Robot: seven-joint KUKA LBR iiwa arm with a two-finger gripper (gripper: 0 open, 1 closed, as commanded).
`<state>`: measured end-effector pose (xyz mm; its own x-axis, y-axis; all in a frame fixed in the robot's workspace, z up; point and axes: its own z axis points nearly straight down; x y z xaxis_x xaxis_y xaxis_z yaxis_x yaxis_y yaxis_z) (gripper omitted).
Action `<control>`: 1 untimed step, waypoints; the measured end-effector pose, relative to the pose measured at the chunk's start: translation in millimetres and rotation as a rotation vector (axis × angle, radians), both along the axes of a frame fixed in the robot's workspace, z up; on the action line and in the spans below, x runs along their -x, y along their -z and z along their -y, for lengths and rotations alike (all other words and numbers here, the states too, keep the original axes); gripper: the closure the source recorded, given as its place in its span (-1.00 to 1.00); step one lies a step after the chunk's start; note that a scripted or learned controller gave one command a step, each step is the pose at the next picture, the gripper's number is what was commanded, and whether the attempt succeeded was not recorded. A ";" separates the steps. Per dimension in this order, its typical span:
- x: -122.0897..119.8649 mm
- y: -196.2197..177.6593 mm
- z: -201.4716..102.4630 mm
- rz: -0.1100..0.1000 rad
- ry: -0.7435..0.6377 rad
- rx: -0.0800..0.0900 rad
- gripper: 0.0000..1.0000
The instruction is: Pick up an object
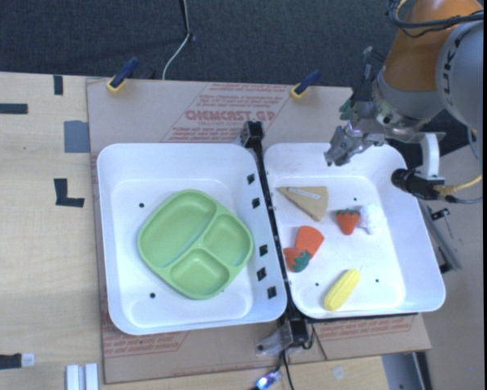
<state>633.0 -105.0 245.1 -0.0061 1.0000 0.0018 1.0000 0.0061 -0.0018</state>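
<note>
In the right bin (pixel 406 218) lie a tan wedge-shaped sandwich piece (pixel 305 201), a small red strawberry (pixel 348 220) next to a white scrap, an orange carrot with a green end (pixel 303 247) and a yellow corn cob (pixel 341 288). My gripper (pixel 341 151) hangs over the bin's far edge, above and right of the sandwich piece, apart from all of them. Nothing shows between its fingers.
The left bin (pixel 113 218) holds a green divided plate (pixel 196 243). A black divider (pixel 262 210) runs between the bins. Blue and yellow clamps (pixel 123 73) pin the cardboard at the back. A cable (pixel 426 187) and the arm's bulk sit by the right bin's right rim.
</note>
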 end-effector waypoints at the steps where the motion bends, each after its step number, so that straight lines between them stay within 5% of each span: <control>1: 27.3 14.3 -48.6 -0.003 0.001 0.000 1.00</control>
